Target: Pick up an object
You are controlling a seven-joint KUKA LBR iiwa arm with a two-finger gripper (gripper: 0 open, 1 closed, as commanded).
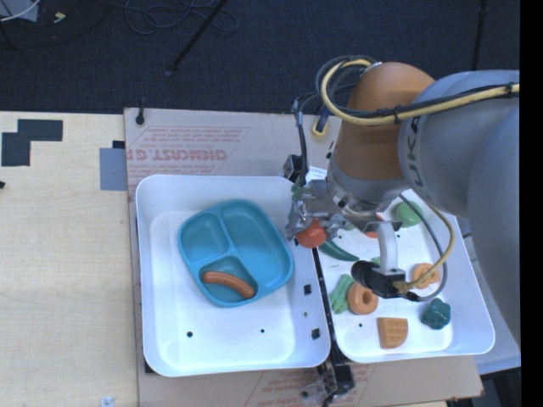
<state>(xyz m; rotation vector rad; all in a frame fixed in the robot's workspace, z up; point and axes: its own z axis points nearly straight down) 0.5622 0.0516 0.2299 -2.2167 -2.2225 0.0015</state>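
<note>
Red object (310,235), small, rounded, tomato-like: sits at gripper (307,225) tip, over divide btw the two white bins, just right of left bin's inner wall. Fingers appear closed round it, object pinched btw them; whether it's lifted clear of bin floor can't be told. Arm (399,142): grey w/ orange band, reaches in from right, covers upper part of right bin (475,337). Left bin (161,312): holds teal divided plate (246,236), 3 compartments, tilted slightly; sausage (227,283) lies in its lower compartment, near plate's front edge. Right bin contents: orange-brown doughnut (363,299) near centre; green pod-like item (341,293) just left of doughnut, touching or nearly so; orange cracker-like square (392,331) at front; dark teal lump (437,314) at front right; small orange ring (423,274) above lump; pale green item (408,214) partly hidden behind arm. Black cable loops across bin centre. Brown cardboard sheet (187,147) lies under both bins.
</note>
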